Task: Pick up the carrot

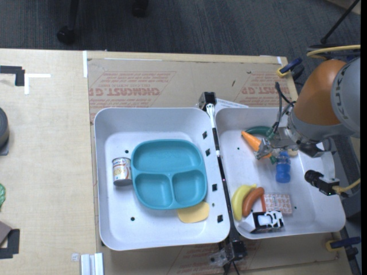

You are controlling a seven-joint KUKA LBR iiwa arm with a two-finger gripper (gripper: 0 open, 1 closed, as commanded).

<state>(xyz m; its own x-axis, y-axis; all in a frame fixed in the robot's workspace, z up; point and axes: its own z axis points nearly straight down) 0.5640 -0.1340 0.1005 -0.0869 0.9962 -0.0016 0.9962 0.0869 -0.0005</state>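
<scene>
An orange, tapered carrot (250,139) is seen in the right bin (321,216), upper middle. The gripper (267,151) sits at its lower end; the jaws' state cannot be told. A blue bottle (282,169) lies just beside.

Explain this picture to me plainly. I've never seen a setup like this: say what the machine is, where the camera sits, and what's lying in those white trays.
One camera looks down at a slant on a bench. The grey and orange shape on the right is a robot arm; its grasping tool sits low in the right bin, right at the carrot. Whether it grips the carrot is unclear. That bin also holds a blue bottle, a banana, a sausage-like toy and a black-and-white item. The left bin holds a teal divided plate, a small can and a yellow piece.
</scene>
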